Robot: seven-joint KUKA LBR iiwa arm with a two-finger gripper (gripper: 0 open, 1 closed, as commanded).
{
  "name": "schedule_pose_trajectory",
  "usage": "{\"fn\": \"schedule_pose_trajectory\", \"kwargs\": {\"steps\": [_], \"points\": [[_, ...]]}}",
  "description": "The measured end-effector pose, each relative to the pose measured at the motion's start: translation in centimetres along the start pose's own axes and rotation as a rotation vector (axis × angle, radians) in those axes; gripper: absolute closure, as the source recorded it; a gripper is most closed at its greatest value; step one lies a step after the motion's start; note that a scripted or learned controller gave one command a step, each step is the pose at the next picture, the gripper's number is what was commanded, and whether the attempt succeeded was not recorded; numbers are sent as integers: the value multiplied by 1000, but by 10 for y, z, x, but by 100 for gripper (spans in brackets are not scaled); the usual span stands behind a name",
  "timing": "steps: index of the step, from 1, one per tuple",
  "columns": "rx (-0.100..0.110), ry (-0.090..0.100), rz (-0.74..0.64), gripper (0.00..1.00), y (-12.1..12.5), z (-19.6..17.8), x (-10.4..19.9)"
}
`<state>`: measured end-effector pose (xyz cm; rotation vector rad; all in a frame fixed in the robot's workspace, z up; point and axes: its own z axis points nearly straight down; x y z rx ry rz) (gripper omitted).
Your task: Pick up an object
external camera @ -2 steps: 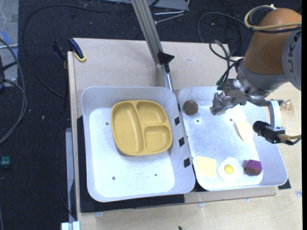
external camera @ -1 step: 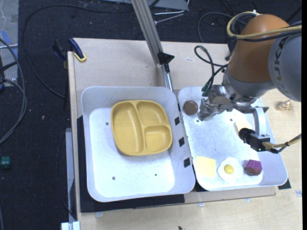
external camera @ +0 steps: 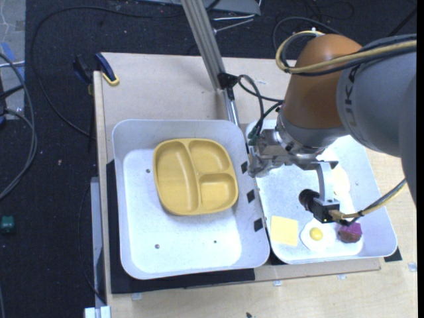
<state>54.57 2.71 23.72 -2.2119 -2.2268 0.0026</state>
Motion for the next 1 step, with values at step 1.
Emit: {"fn": "schedule_pose_trajectory", "kwargs": {"steps": [1], "points": [[0,0,-1,100,-21,11,56]]}}
